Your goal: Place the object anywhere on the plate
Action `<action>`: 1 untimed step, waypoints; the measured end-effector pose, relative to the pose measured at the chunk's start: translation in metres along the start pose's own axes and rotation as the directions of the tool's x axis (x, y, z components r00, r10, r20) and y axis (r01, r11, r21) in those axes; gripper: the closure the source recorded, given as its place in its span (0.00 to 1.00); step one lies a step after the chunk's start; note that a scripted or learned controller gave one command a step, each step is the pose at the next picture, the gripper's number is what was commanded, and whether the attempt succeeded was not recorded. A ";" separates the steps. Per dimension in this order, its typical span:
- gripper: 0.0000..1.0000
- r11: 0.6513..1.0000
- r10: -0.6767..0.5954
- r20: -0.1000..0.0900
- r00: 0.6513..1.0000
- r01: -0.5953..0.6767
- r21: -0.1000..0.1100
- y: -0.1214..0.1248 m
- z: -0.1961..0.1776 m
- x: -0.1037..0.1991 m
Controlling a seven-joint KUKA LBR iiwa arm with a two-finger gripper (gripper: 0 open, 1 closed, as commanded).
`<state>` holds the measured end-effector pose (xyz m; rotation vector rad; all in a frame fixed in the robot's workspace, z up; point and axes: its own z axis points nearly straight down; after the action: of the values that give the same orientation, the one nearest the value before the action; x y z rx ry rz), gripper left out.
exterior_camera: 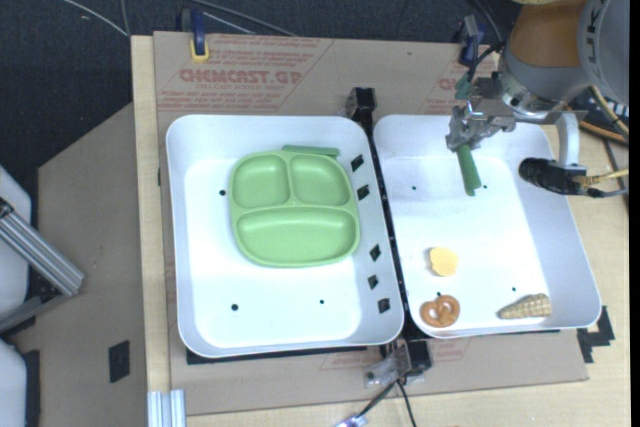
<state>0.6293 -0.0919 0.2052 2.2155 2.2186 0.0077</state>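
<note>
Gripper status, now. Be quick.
Gripper: shut on the green stick, which hangs from it above the right bin.

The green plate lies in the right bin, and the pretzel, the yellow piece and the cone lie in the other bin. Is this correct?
Not quite. The camera view shows the green plate in the left bin. The pretzel, the yellow piece and the cone lie in the other bin, the right one.

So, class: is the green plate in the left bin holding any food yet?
Empty. The green plate shows bare compartments; the pretzel lies in the right bin.
</note>
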 end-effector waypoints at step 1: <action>1.00 1.000 0.000 0.000 1.000 0.000 0.001 0.002 -0.049 0.000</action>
<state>0.6309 -0.0919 0.2540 2.2163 2.2186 0.0073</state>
